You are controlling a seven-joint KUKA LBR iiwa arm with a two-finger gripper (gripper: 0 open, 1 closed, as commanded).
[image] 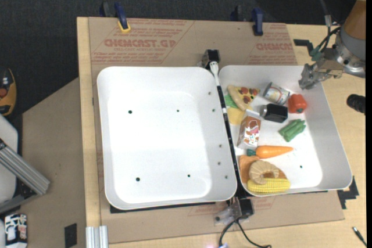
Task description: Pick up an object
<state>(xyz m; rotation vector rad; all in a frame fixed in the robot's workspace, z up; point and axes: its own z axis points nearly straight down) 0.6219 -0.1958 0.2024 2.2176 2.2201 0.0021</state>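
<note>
The gripper [308, 76] hangs over the upper right corner of the right bin [331, 142], at the end of the grey arm [354, 46] reaching in from the right; whether it is released or clenched cannot be told, since it is small and dark against the bin rim, and nothing can be made out in its grasp. Closest to it, just below and slightly left, lies a red tomato [297, 103]. Left of the jaws, a little lower, sits a silver can [275, 92], and beneath that a black block [274, 112]. Farther left, near the divide between the bins, rests a pizza slice [242, 93] with a green piece [231, 100] and a yellow piece [235, 117] beside it. Below the jaws and well apart from them lies a green pepper [292, 129], then a small carton [251, 132] to its left, and lower still an orange carrot [273, 151]. Farthest from the gripper, in the bin's lower left corner, a bread roll [264, 171] touches a corn cob [268, 186]. The left bin [157, 136] lies well away to the left of the jaws, across the black divider [224, 119].
</note>
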